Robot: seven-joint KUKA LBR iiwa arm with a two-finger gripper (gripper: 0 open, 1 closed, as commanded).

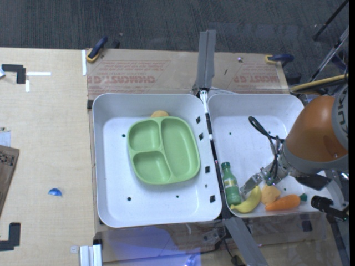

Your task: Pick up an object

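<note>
Pincer point(262, 177) lowered into right bin point(244, 110); its opening cannot be told, nothing seen held. Banana point(248, 201) just below, green bottle point(230, 184) to its left. Pick not yet done.

Mirrored red print on cardboard point(183, 71), unreadable
</note>
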